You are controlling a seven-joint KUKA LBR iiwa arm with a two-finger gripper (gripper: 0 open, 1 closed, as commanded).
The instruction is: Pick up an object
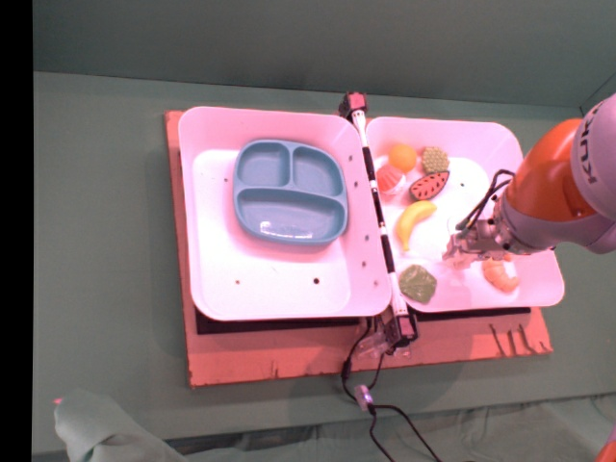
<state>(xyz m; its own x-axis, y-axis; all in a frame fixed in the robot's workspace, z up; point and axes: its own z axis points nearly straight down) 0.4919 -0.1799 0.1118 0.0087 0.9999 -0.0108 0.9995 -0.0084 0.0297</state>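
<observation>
The right bin (481,138) holds toy food: an orange ball (402,156), a yellow-green corn piece (435,158), a red-and-white piece (389,180), a watermelon slice (429,185), a banana (414,222), a green leafy piece (418,283) and an orange segment (500,275). My gripper (463,253) hangs low over the right bin's floor, between the banana and the orange segment, just left of the segment. Nothing shows between its fingers.
The left bin (221,287) carries a blue divided plate (290,192). A black-and-white rod (377,210) runs along the seam between the bins. Cables (371,402) trail off the orange board's front edge (289,364). The arm (558,195) covers the right bin's right side.
</observation>
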